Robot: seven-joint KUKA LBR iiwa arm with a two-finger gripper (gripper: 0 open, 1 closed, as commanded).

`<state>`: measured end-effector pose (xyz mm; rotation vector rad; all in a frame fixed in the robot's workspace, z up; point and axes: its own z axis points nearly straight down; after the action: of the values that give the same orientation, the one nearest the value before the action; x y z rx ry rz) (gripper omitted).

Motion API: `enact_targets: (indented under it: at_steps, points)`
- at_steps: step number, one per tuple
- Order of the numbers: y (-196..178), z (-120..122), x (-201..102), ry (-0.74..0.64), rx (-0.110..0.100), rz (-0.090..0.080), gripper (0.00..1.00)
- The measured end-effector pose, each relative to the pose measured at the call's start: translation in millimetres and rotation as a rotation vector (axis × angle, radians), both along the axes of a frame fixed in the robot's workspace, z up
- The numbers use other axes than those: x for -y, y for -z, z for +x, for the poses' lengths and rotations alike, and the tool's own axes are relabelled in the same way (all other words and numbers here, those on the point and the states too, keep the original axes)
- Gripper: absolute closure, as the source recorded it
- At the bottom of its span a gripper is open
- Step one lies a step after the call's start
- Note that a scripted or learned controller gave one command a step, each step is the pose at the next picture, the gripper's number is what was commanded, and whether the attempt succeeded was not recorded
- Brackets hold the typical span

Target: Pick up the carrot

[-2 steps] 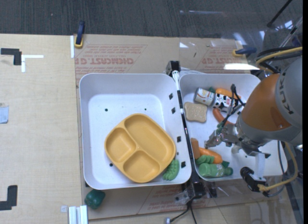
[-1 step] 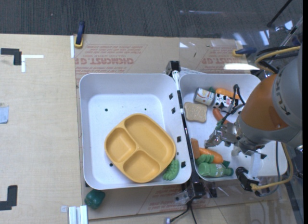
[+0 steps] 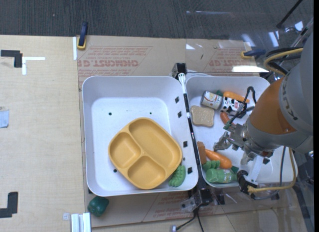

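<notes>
The carrot (image 3: 219,157) lies in the right bin (image 3: 259,84), down toward that bin's near end, stretched at a slant with its thicker end pointing away from the left bin. Touching the carrot on its near side sits a cluster of green vegetable toys (image 3: 215,172), and just beside the carrot's left tip there's a brownish sausage-shaped piece (image 3: 201,150) pressed against the bin wall. Further up from the carrot, a slice of toast (image 3: 203,116) lies flat, and beyond that a small tin can (image 3: 213,99) on its side, with an orange-and-white item (image 3: 232,100) next to it.

And the claw (image 3: 228,141) hovers just above the carrot's upper side, metal fingers (image 3: 223,142) angled down toward it; whether they're spread or pinched, I cannot tell from this angle, and nothing shows between them. Behind it, right of the carrot, the arm's orange band (image 3: 271,111) bulks large over the bin.

Left of the carrot, across the divider, the left bin (image 3: 130,84) holds a yellow divided plate (image 3: 144,152), with a green leafy piece (image 3: 178,175) tucked at the plate's near corner. Well left of the carrot, outside the bins, a dark green pepper-like toy (image 3: 98,205) rests on the table (image 3: 37,126).
</notes>
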<state>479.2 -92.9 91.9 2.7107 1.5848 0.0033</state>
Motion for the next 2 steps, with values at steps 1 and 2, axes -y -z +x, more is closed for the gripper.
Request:
enact_targets:
  at_steps: [1, 2]
  points:
    - [0.9, -1.9, 7.3, 0.293, -0.005, 0.001, 0.0]
    - [-0.2, -1.0, 5.6, 0.573, -0.004, 0.003, 0.0]
